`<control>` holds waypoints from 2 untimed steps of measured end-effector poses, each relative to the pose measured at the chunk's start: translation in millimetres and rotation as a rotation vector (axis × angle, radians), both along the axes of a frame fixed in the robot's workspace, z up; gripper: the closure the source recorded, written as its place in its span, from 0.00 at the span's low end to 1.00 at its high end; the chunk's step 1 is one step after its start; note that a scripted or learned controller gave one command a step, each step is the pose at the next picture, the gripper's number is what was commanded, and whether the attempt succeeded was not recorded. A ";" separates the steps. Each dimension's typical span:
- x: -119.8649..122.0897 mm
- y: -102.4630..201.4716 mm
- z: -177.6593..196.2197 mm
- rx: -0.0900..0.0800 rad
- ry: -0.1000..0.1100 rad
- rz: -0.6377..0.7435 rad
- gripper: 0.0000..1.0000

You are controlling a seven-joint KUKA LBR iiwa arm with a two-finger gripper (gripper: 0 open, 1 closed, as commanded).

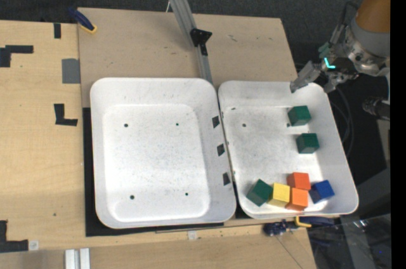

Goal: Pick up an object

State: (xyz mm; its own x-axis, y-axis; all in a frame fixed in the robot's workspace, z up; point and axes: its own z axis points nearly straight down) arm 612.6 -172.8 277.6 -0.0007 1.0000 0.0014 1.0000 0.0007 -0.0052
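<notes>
You see two white bins side by side on the table (247,52). The left bin (101,134) and the right bin (254,134) touch along their inner edges. All the blocks lie in the right bin.

Near its upper right part there is a dark green block (299,115), and just below it, a little apart, a second dark green block (307,143). In the lower right corner you find a tight group: a green block (259,192) on the left, a yellow block (281,193) touching it, then an orange block (297,198) with another orange block (299,181) just above it, and a blue block (322,190) at the right end. The blocks in this group sit very close together, some of them touching.

The arm (374,14) comes in from the right, with its orange band above the wrist. The gripper (309,78) hangs over the upper right corner of the right bin, near the rim, above and apart from the nearest dark green block. No block is between the jaws. If the jaws are apart or together, you cannot tell from this view, because they look small and dark against the bin edge.

A grey metal rail (181,1) crosses the table at a slant behind the bins.
</notes>
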 end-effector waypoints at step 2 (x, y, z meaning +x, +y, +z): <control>7.2 7.6 -51.9 -0.002 0.001 0.001 0.00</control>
State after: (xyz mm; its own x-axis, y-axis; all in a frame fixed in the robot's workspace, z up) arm 619.8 -165.2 225.7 -0.0020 1.0000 -0.0004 1.0000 0.0020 -0.0063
